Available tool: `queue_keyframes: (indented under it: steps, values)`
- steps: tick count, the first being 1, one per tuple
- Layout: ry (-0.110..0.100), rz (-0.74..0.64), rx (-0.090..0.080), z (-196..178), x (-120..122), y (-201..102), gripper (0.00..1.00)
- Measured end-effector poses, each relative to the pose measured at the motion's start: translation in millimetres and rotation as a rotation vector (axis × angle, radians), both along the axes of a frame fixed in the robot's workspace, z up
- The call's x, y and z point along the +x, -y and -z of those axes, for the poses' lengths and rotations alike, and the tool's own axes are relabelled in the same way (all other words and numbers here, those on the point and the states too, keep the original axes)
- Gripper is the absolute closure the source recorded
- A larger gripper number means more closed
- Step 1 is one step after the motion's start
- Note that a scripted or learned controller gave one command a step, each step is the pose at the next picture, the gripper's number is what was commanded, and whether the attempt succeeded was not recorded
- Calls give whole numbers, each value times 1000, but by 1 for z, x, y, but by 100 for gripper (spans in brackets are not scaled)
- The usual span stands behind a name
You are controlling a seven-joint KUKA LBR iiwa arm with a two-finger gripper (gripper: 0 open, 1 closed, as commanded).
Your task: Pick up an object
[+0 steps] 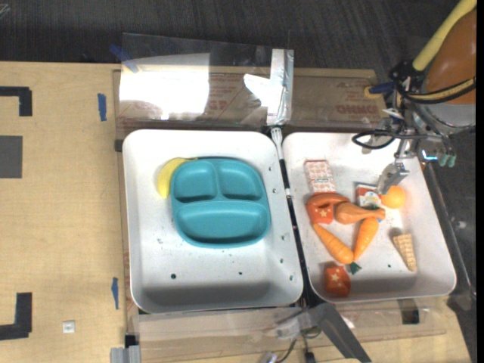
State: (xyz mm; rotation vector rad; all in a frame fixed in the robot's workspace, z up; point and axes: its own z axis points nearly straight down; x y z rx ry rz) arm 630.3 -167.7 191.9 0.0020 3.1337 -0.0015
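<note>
The right bin point(439, 278) holds several toy foods: a small orange ball point(393, 197), two carrots point(366, 234) point(331, 242), an orange-brown piece point(355, 212), a red piece point(324, 206), a tomato point(337, 279), a cone point(406, 249) and a pink-and-white carton point(319, 175). My gripper point(391, 178) hangs over the bin's upper right part, right above the orange ball and beside a small red-and-white item point(368, 196). Nothing shows between its fingers.
The left bin point(151, 278) bears a teal divided plate point(220, 200) with a yellow item point(165, 174) peeking from under its left edge. A clear plastic sheet point(204, 85) stands behind the bins. Cables point(408, 89) trail from the arm at the upper right.
</note>
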Motion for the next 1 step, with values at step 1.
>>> queue_keyframes:
  steps: [1]
  values:
    - [18,-14,-5,83,-57,5,0]
